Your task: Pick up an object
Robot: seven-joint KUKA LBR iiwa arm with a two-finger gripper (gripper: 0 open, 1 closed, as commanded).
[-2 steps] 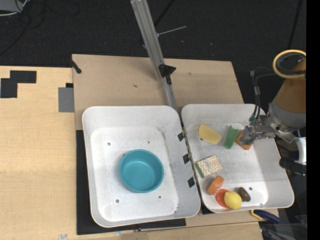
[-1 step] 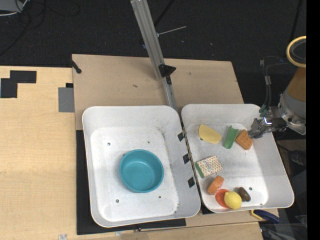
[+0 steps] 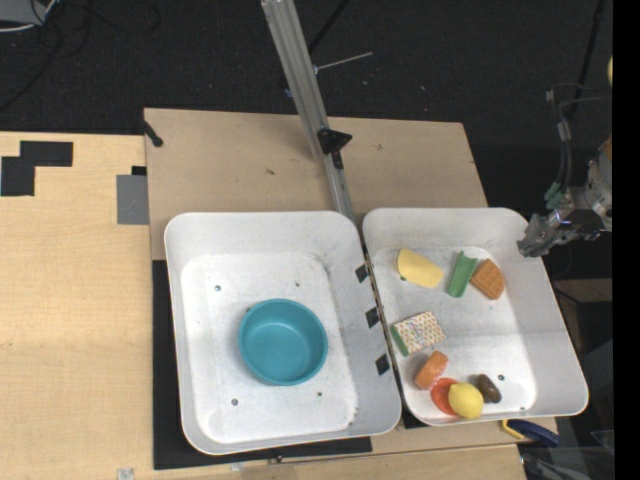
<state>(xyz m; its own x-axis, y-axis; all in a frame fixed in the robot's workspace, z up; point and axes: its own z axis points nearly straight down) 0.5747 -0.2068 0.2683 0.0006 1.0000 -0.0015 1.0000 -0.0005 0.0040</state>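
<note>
Your gripper waits beside the white bin's edge; I cannot tell its state. Lower it straight onto the nearby orange ridged block.

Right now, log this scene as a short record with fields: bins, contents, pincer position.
left bin: holds a teal bowl, upright
right bin: holds the small items
upper items: yellow piece, green stick, orange waffle-like piece
middle item: patterned block
lower items: orange piece, red piece, yellow lemon-like piece, dark brown piece, clustered close together
pincer: at the right bin's upper right rim
pincer load: nothing visible in it
</note>
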